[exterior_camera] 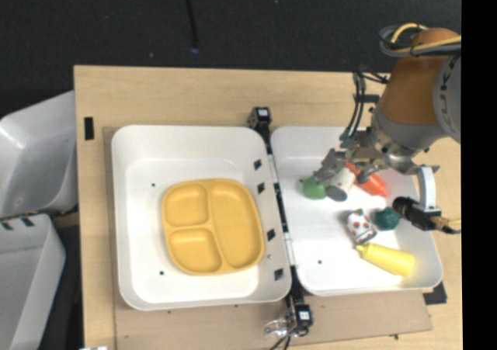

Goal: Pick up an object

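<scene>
The two-finger gripper hangs low in the right white bin, just beside a small green round object; whether its grip is open cannot be told. A yellow plastic bottle lies nearby, no lettering legible.

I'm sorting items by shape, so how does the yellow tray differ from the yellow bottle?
The tray lies in the left bin; the bottle lies in the right bin. The tray is broad, flat and split into three compartments; the bottle is slim and lies on its side. The tray sits alone; the bottle lies near other small items. Both are yellow.
</scene>
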